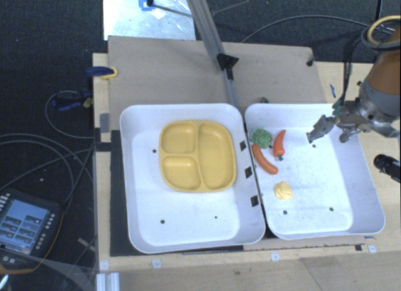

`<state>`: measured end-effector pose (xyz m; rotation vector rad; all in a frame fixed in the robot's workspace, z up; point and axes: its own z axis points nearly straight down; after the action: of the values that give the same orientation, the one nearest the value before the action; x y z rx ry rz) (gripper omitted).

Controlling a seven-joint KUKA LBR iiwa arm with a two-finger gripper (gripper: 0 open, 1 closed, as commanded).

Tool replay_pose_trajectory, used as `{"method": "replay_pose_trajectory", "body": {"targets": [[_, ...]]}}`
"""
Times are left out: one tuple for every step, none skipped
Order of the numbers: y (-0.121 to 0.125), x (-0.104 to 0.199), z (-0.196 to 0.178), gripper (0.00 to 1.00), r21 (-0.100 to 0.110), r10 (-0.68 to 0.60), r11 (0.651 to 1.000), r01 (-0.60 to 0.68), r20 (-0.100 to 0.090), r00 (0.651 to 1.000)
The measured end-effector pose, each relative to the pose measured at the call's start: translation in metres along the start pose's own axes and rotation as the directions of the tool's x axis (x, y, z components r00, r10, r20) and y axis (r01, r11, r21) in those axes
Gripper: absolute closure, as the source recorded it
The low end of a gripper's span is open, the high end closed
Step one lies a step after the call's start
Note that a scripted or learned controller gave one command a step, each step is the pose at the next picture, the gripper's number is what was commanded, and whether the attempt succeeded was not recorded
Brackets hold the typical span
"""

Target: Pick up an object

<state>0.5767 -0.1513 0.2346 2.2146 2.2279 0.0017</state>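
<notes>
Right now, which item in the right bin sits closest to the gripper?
The red pepper, the upright red piece beside the broccoli. It lies nearest the gripper; the orange sausage and yellow piece sit farther off, lower left.

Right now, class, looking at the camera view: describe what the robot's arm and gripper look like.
The arm enters from the right: a rounded grey body with an orange band above the wrist. Dark cables loop near its upper part, alongside a yellowish ring. The gripper is grey metal, with two slim fingers that have darker tips.
</notes>
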Motion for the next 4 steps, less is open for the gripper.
{"method": "replay_pose_trajectory", "body": {"targets": [[0.000,0.000,0.000,0.00,-0.001,0.002,1.000,-0.002,0.000,1.000],[0.005,-0.009,0.053,0.00,0.004,0.006,1.000,-0.006,0.000,1.000],[-0.005,-0.005,0.109,0.00,0.006,0.005,1.000,-0.005,-0.001,1.000],[-0.005,-0.004,0.146,0.00,0.004,0.005,1.000,-0.005,0.000,1.000]]}}
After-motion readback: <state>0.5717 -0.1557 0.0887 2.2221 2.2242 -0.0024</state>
